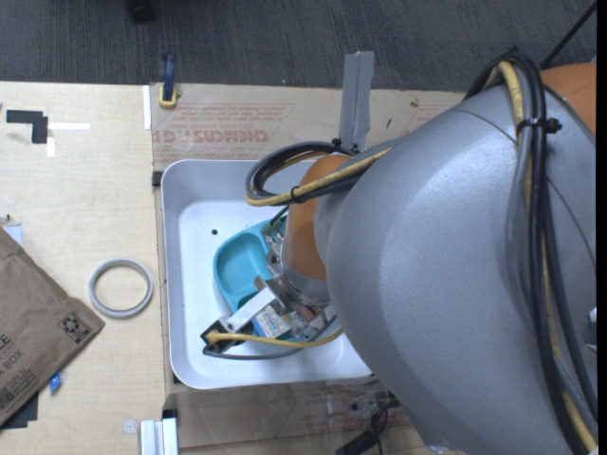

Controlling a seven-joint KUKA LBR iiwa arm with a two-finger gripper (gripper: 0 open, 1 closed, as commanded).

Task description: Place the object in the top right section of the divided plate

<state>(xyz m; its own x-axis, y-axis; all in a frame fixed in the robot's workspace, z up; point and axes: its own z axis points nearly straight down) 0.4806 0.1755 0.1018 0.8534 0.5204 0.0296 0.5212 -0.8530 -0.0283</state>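
One gripper [272, 317] hung low inside the shallow white plastic bin [190, 282], and from my screen I could not tell whether it was wide, narrow or holding anything; its own wrist hid that. Just beside it, touching or nearly so, lay the teal divided plastic plate [239, 267], partly covered by the bulky grey arm [455, 273]. A yellow cable [285, 343] looped under the wrist. Well apart on the pale wooden bench [85, 197] lay a grey tape ring [121, 285], near a brown cardboard box [33, 325].
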